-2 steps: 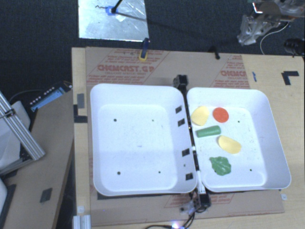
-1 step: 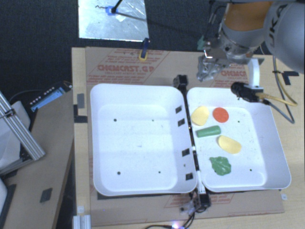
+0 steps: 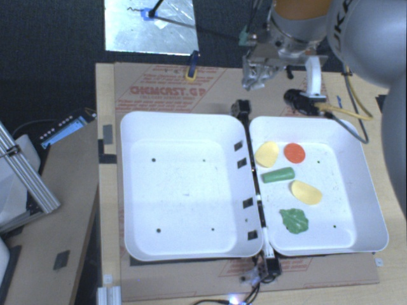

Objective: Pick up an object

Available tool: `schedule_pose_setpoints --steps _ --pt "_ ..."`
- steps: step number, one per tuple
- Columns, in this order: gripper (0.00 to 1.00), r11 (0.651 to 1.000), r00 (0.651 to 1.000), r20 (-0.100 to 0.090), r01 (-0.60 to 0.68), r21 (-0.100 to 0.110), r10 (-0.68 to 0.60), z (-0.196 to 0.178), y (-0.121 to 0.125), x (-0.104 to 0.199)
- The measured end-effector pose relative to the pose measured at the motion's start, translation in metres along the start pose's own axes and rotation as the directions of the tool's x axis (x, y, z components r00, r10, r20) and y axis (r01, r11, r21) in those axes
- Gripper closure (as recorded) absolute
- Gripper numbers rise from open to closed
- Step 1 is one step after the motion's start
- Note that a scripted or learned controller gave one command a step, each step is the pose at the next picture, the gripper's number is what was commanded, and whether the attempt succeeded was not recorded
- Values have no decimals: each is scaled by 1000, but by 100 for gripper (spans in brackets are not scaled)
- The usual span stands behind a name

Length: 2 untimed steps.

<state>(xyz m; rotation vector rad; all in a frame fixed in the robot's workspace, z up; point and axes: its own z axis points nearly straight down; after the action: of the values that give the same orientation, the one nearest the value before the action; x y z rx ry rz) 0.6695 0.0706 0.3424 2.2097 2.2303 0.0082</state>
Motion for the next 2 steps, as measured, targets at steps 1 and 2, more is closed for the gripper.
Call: schedule_pose_setpoints --steps 1,2 --pt "100 1000 1000 -3 4 -3 -4 -59 -15 84" --pt "100 1000 1000 6 -17 2 17 -62 -19 -17"
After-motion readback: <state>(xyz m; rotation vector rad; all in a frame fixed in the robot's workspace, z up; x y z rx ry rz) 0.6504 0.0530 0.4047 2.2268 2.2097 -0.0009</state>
